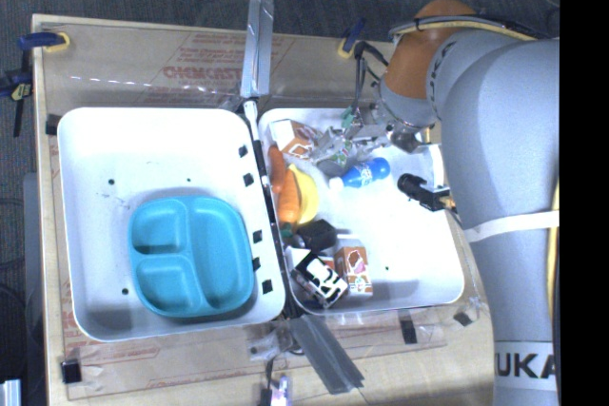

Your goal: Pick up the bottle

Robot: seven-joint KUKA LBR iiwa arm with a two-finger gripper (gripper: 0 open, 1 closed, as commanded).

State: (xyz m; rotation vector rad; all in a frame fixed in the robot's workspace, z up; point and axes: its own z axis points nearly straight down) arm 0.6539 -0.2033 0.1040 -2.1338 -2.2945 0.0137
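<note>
Well, where do we find the end effector point(350, 144)?

We see it low over the far part of the right bin point(409, 247), at the end of the grey arm point(495, 119) that reaches in from the right, with the orange band point(414, 62) just above the wrist. Whether it is released or clenched, we cannot tell; the metal there blurs into the clutter beneath it.

And the bottle point(366, 173)?

We make it out just on the near side of the end effector, lying on its side on the bin floor: blue body, white cap pointing left. We cannot tell whether the two touch.

What do we have around it?

Left of the bottle, against the wall where the two bins meet, we see a yellow and orange piece point(297, 195), and behind that an orange-brown packet point(297, 140). Nearer to us lie a black thing point(319, 231), a small brown carton point(355, 267) and a black-and-white item point(324, 281), close together toward the bin's near left corner.

And farther out?

The left bin point(105, 157) holds a blue divided tray point(186, 254), lying flat toward its near side. We see both bins side by side on the counter point(143, 71).
</note>
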